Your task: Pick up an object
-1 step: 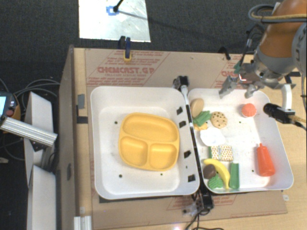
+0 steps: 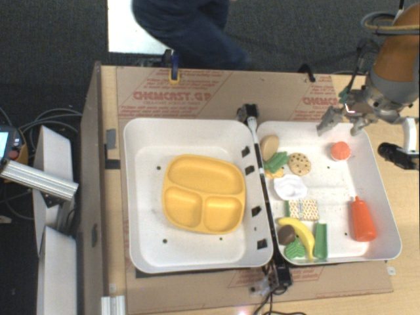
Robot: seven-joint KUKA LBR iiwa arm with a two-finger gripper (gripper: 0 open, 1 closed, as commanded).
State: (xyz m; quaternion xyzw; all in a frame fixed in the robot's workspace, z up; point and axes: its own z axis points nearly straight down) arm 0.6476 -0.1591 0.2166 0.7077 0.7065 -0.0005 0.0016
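Two white bins side by side; right bin as landmark. Yellow divided plate in the neighbouring bin, left of it. Inside right bin: orange bottle near right wall, banana and green pieces at front-left corner, cookie toward back-left, small orange-red ball near back wall, lying free. Gripper above back edge of right bin, just behind the ball, apart from it. Fingers spread wide, nothing between them, touching nothing.
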